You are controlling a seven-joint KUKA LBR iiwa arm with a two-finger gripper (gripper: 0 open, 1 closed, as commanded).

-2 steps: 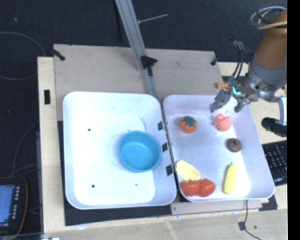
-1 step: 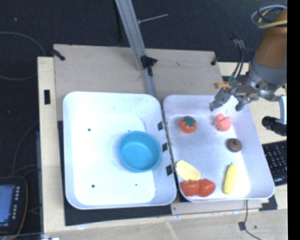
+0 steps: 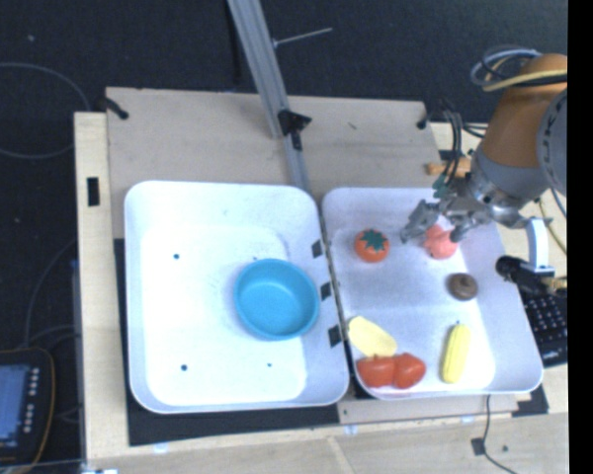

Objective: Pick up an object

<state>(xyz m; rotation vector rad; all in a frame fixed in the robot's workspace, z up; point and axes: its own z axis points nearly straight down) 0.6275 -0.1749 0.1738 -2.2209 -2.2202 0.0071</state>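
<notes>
My fingers (image 3: 437, 227) hang spread wide over the pink object (image 3: 441, 244) at two o'clock in the right bin (image 3: 504, 363), straddling it; nothing is gripped or lifted yet; I judge closing and raising remain; the tomato (image 3: 372, 246) sits at nine o'clock of it.

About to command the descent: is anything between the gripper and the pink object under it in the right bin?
Nothing visible. The gripper hangs right over the small pink round object; the orange tomato-like toy and the brown round piece lie apart from it.
</notes>
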